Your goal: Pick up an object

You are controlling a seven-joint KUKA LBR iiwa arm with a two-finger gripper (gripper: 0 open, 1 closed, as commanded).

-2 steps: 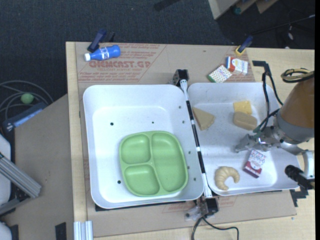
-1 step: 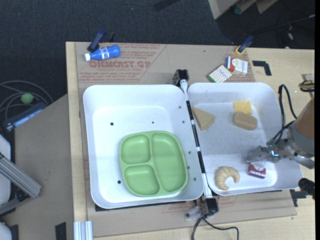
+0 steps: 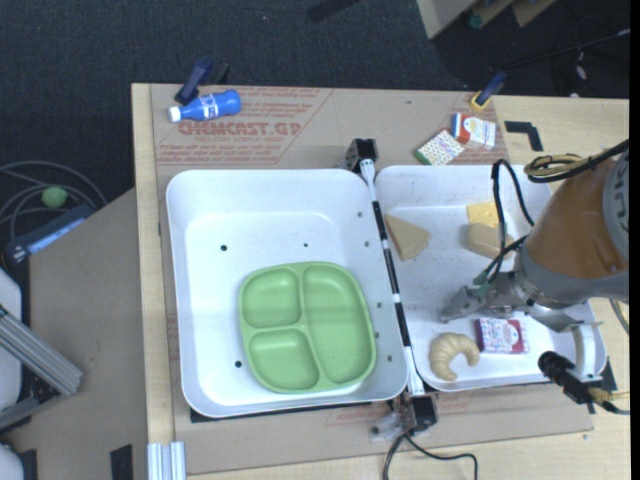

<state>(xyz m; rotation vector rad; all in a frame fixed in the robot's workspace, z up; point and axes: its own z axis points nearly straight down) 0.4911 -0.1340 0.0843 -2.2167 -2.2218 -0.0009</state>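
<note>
Green tray (image 3: pixel 306 326) (left bin (image 3: pixel 200 218))

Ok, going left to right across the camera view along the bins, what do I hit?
Left bin → green divided tray → right bin's wall → croissant → gripper → pink packet.

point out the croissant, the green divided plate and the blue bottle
croissant (image 3: pixel 455 353), camera view, on the middle of its curved body
green divided plate (image 3: pixel 305 325), camera view, on the ridge where its compartments meet
blue bottle (image 3: pixel 212 105), camera view, on its blue body
</note>
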